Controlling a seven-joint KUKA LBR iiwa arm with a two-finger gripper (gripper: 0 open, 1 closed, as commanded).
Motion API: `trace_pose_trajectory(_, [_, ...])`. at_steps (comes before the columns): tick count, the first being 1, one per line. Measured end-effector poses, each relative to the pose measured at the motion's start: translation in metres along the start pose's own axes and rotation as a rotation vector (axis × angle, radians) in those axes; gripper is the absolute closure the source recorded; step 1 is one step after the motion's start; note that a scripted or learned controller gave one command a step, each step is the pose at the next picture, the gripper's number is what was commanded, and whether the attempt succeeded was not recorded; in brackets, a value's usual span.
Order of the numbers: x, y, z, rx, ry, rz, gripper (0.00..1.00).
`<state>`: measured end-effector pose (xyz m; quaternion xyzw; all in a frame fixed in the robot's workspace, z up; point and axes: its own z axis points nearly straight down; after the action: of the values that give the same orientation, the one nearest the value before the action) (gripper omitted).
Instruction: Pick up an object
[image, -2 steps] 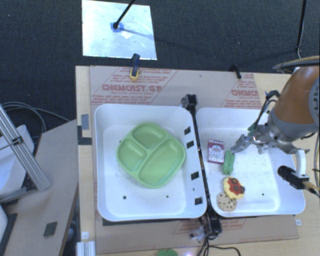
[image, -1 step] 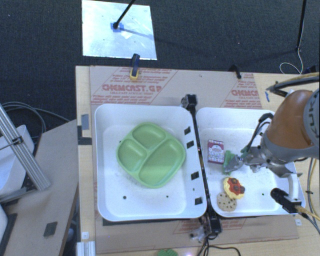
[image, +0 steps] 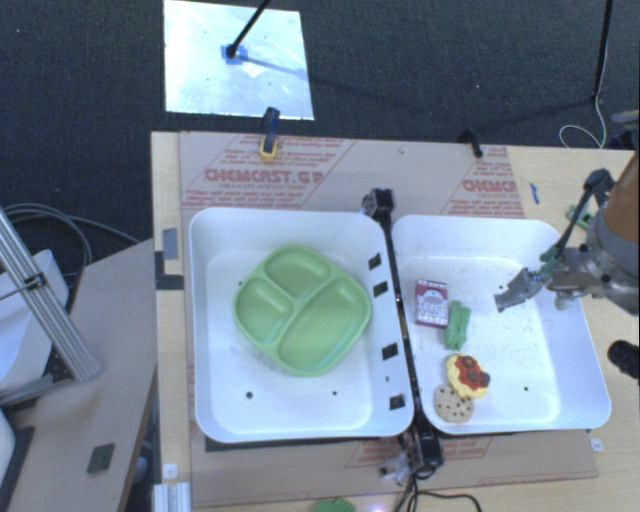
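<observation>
White right bin (image: 560, 400): we list a red packet (image: 432, 303), green piece (image: 458, 325), cookie (image: 453, 404) crowded along its left edge. Gripper (image: 516, 292) hovers mid-bin; its state we cannot tell. Crowding risks a nudge, not a catch.

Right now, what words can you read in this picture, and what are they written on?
"CHEMCAST G P", in red on the brown sheet under the bins; the last letters are unsure.
The same red print repeats on the sheet's right side, upside down and partly hidden.
The small red packet in the right bin: print too small to read.
</observation>
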<state>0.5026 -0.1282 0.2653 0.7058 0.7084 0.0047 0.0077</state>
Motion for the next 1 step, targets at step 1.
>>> trace_pose_trajectory(1, [0.0071,-0.0185,0.0793,0.023,0.006,0.003,0.0])
